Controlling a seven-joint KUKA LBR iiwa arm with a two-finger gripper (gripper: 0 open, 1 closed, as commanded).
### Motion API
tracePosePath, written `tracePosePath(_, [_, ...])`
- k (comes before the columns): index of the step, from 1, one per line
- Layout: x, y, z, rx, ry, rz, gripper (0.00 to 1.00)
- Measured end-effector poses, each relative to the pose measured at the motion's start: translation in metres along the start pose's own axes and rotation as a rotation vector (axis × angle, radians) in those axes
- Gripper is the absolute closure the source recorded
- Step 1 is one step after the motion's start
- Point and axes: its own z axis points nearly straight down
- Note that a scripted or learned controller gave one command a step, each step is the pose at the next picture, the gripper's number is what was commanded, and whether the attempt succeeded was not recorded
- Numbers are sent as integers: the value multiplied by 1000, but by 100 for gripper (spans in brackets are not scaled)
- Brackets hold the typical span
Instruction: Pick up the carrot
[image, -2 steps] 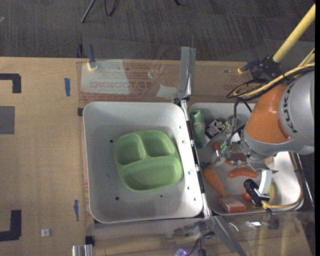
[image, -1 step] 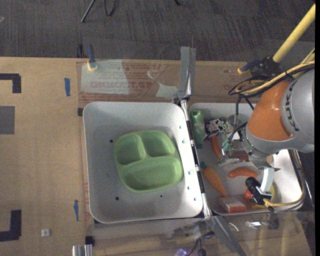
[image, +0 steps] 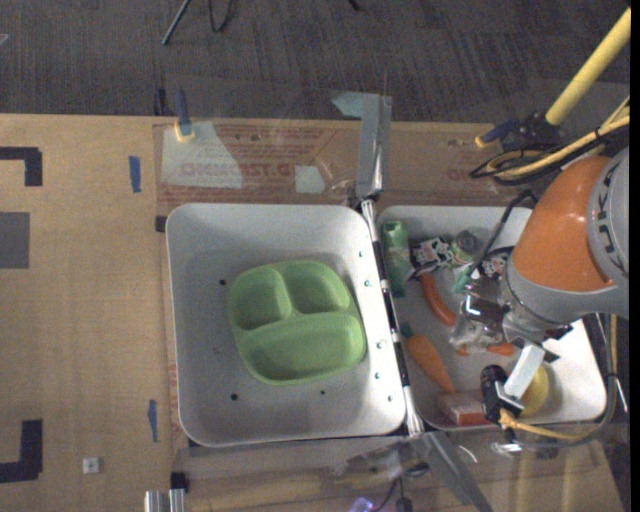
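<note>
Carrot (image: 431, 362): orange, tapered, laid flat on the floor of the right bin (image: 592, 395), near that bin's left wall and lower half, its length running on a slant from upper left to lower right. It is seen apart from the hand, with nothing gripping it.

Second orange piece (image: 437, 301): a similar elongated item, placed above the carrot in the same bin, slanted likewise.

Green bottle-like item (image: 396, 256): set above the carrot, close against the bin's left wall.

Small printed items (image: 433, 251): clustered above and to the right of the carrot, near the bin's upper edge; details too small to be made out.

Flat reddish item (image: 462, 408): found just below and right of the carrot, by the bin's lower wall.

Yellow round item (image: 536, 392): lying right of the carrot, partly covered by the arm's fittings.

Hand (image: 480, 325): positioned to the right of the carrot, low over the right bin; whether it is wide or narrow cannot be told.

Arm (image: 570, 240): grey with orange band, entered from the right of the carrot.

Left bin (image: 200, 400): placed left of the carrot, containing a green divided plate (image: 296, 322).

Surface (image: 80, 330): brown board, extended left of the carrot.
</note>
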Motion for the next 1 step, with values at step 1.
tracePosePath(1, [0,0,-9,0,-1,-1,100])
